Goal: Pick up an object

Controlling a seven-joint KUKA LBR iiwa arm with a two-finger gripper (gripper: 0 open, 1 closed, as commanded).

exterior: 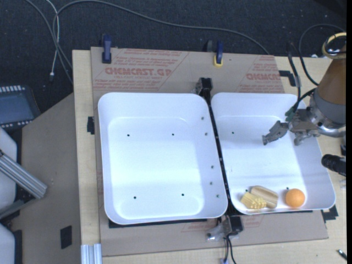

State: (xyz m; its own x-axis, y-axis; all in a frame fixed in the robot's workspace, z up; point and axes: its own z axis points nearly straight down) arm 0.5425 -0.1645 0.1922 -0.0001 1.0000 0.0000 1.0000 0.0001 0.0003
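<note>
In the camera view the right bin [242, 164] holds three small items along its near edge: a yellow corn-like piece [253, 202], a tan bread-roll shape [264, 193] touching it, and an orange ball [295, 197] further right. My gripper [286, 135] hangs over the right bin's far right part, well above and behind these items. Its two grey fingers [273, 135] are spread apart with nothing between them. The arm reaches in from the right edge.
The left bin [110, 164] lies beside the right one, split by a black divider [215, 153]. Both rest on a cardboard sheet [165, 67] held by blue clamps. Cables run across the dark floor behind.
</note>
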